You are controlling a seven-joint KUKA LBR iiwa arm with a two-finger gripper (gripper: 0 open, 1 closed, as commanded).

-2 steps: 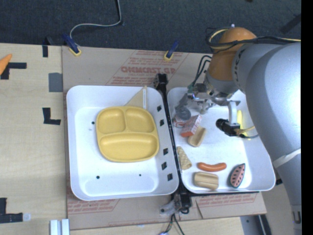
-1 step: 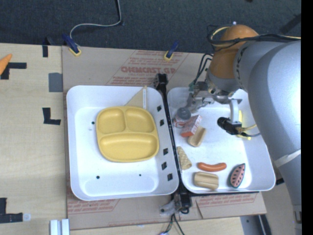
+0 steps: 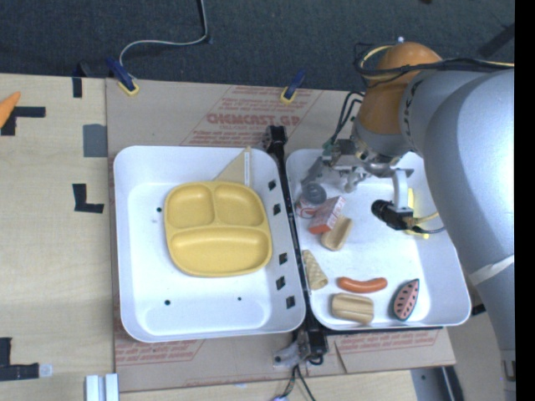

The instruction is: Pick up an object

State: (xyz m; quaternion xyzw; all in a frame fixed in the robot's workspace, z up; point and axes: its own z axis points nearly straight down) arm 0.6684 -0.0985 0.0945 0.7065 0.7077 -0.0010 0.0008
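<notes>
My gripper (image 3: 328, 175) hangs over the upper left part of the right bin (image 3: 435, 261), below the orange band of the arm. Just under it lie a small grey round object (image 3: 313, 195) and a red and white packet (image 3: 326, 213). A tan bread roll (image 3: 337, 234) sits right below those. Further toward the front are a waffle cone piece (image 3: 313, 268), a red sausage (image 3: 362, 284), a pale bun (image 3: 351, 307) and a red and grey oval object (image 3: 405, 299). I see nothing lifted off the bin floor.
The left bin (image 3: 138, 249) holds a yellow divided plate (image 3: 219, 228). A black ridge with clips (image 3: 284, 224) separates the two bins. The arm's grey body (image 3: 476, 140) covers the right bin's right side. A black part with yellow cable (image 3: 394, 214) hangs beside the gripper.
</notes>
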